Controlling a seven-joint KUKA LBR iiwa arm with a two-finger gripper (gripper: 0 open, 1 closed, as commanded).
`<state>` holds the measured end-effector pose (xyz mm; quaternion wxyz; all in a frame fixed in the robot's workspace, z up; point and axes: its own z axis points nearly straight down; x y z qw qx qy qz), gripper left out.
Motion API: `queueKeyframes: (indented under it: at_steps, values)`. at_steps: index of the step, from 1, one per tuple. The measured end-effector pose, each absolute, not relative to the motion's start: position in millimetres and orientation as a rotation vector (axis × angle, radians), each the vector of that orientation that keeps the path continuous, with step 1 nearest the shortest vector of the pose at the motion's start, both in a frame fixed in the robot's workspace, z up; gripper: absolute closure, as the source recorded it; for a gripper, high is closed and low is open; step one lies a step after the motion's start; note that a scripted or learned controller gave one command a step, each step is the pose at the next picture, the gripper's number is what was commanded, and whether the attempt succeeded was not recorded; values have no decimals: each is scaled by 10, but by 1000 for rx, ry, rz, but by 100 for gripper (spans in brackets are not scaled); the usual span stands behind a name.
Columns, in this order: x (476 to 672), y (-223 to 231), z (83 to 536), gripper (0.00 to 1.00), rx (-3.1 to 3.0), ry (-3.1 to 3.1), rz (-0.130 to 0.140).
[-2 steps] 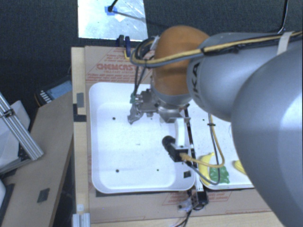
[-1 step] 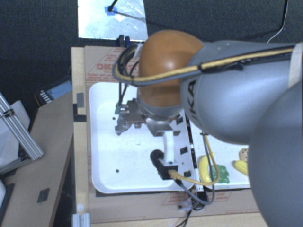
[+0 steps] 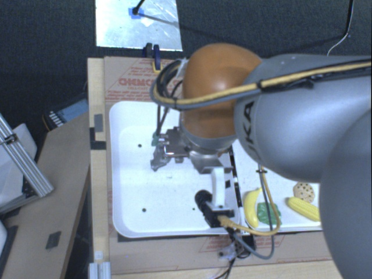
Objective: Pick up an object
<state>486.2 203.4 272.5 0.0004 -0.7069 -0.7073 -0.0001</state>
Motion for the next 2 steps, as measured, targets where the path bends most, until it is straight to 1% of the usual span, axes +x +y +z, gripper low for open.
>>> queueKeyframes:
  at_steps: [1,2]
  values:
    - [5312,1473,2073,0,-2229,-2216,8]
    - [4916,2320,787,0,-2210,-2232,-2]
